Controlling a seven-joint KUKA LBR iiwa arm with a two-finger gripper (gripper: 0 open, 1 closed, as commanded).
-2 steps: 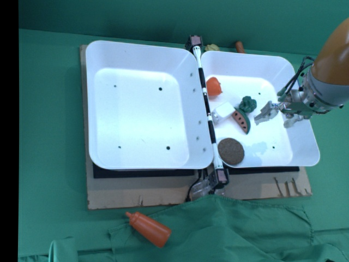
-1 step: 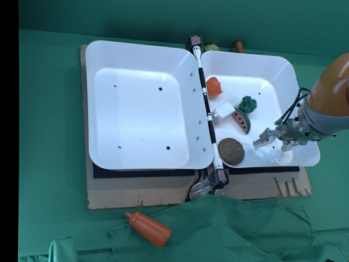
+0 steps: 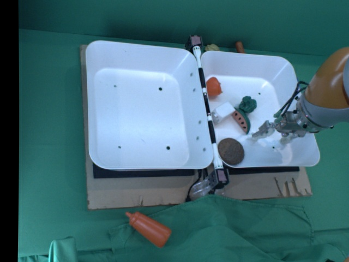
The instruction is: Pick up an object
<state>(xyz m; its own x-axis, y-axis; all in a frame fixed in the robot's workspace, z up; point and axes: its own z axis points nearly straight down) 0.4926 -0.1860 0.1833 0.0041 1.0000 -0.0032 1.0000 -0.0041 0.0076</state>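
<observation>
Orange bottle (image 3: 149, 229) lies outside; right bin (image 3: 305, 156) holds cookie (image 3: 231, 150), watermelon slice (image 3: 241, 121), open empty gripper (image 3: 270, 135).

The arm (image 3: 327, 94) has a rounded orange band with a smooth grey section below it. Black cables (image 3: 292, 100) loop along its side toward the wrist. The gripper (image 3: 271, 134) is pale metallic grey, built of small angular parts, and ends in two slim light-coloured fingers (image 3: 262, 130).
</observation>
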